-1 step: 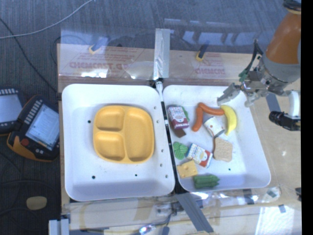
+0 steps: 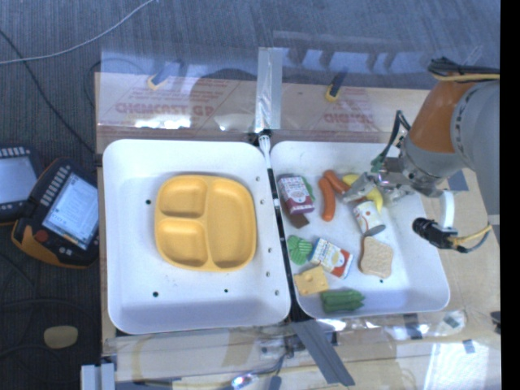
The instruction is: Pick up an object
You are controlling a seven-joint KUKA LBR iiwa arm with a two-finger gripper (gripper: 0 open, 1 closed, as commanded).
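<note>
Toy food, the kind of object the task asks the robot to pick up, lies scattered in the right-hand white bin [image 2: 422,295]. Near the divider is a dark red packet [image 2: 296,198]. Beside it are two orange sausages [image 2: 328,195], and next to those a small yellow piece [image 2: 363,188] and a little white bottle [image 2: 367,215]. Lower down sit a slice of toast [image 2: 377,257], a small carton with a red and white label [image 2: 332,257], a green leafy piece [image 2: 298,249], a yellow cheese wedge [image 2: 311,281] and a green vegetable [image 2: 341,301]. The left bin [image 2: 122,242] holds a yellow divided plate [image 2: 205,221].

The grey arm [image 2: 455,132] reaches in from the right, orange band above the wrist. Its gripper [image 2: 371,184] is low over the cluster of the yellow piece and the bottle, close to the sausage ends. Whether its grip is wide or closed, and whether it has anything, cannot be told; the tips merge with the items beneath.

The step in hand appears to be the descent onto one item. To do it well, the gripper should centre over a single piece, since the bottle, yellow piece and sausages lie touching or nearly so. Straddling the bottle across its narrow width would likely be firmest, then lifting straight up to avoid dragging neighbours.
</note>
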